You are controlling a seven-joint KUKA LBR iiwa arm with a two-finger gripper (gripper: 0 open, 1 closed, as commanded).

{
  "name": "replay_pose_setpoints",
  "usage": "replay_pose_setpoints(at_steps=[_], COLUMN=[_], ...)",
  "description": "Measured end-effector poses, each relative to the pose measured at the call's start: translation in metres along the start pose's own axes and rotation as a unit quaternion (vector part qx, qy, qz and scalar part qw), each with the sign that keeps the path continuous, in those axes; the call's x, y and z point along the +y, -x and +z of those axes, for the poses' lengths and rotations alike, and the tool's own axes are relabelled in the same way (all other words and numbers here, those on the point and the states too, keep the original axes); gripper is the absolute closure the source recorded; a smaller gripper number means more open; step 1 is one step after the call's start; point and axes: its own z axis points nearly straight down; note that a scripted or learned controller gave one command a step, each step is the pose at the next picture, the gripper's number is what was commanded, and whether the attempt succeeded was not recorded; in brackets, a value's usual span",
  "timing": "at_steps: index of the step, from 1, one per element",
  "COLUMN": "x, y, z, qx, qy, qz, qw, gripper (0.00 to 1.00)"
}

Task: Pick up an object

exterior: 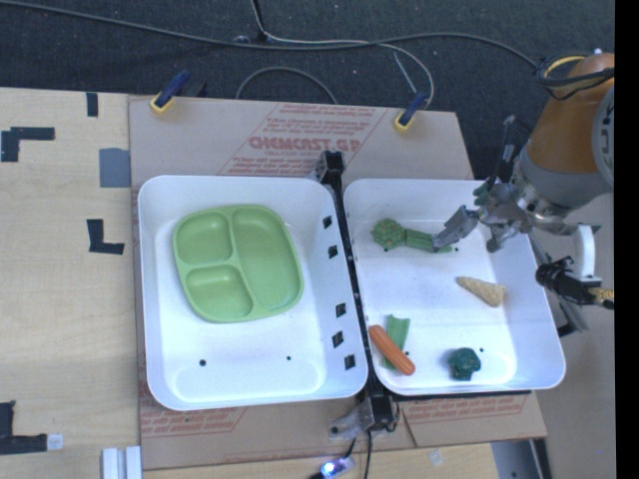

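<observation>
My tool (461, 226) at broccoli (397, 236), frame's right centre.
Fingers' opening: cannot tell; one tip meets the stalk end.

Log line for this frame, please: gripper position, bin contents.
gripper: over right bin, at broccoli stalk end | right bin: carrot, beige wedge, dark green piece | left bin: green tray

My gripper (461, 226) hangs near the right bin's (529, 367) far right corner, at the broccoli (399, 236) stalk's end. The bread piece (482, 289) lies toward the right wall, the carrot (391, 349) near the front left corner. The left bin (160, 367) holds a divided plate (237, 262).
</observation>
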Motion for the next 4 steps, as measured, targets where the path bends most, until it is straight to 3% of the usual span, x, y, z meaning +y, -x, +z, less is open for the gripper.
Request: replay_pose_setpoints(at_steps=[1, 2, 3, 4], x=[0.003, 0.009, 0.001, 0.001], y=[-0.001, 0.006, 0.013, 0.013], z=[-0.008, 0.049, 0.102, 0.111], qx=[-0.001, -0.002, -0.002, -0.002], qy=[0.006, 0.005, 0.005, 0.007], qz=[-0.002, -0.001, -0.001, -0.002], qw=[1.0000, 1.0000, 1.0000, 1.0000], gripper=[0.00, 0.00, 0.00, 0.00])
